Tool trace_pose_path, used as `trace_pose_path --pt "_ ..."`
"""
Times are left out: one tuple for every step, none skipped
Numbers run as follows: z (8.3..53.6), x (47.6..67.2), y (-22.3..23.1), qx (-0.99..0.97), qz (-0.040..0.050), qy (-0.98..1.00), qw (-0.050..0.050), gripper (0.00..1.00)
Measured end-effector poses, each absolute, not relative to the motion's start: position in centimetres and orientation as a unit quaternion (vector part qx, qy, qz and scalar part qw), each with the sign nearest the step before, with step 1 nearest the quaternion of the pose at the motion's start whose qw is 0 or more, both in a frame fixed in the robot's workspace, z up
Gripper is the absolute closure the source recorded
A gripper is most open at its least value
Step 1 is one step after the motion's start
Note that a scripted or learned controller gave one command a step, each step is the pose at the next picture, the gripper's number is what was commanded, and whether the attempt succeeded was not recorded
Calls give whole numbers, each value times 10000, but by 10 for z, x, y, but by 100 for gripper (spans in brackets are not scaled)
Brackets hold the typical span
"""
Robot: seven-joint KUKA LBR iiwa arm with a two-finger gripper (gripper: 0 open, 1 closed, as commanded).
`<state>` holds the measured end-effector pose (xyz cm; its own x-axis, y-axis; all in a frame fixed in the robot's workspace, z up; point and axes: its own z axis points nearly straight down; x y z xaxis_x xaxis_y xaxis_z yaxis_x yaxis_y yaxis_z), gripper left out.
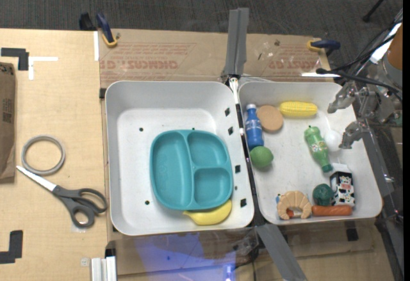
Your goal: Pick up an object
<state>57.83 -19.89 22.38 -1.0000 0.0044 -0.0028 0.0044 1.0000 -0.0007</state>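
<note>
The arm reached in from the right over the right bin's [307, 219] outer rim, wrist bent down, its gripper [346, 121] hanging open with both fingers spread and nothing between them. Nearest, just left of the fingers, lay a green bottle [317, 148]; below it sat a milk carton [343, 188], a dark green ball [323, 194], a carrot [331, 210] and a croissant [294, 205], while corn [298, 109] lay up-left. Farther left were a cookie [271, 118], a blue bottle [253, 127] and a lime [261, 157], then the left bin [128, 113] with a teal plate [191, 169] over a banana [210, 214].
</note>
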Motion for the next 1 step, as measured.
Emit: trace_pose_path --pt "116 619 -217 271 -32 9995 126 0"
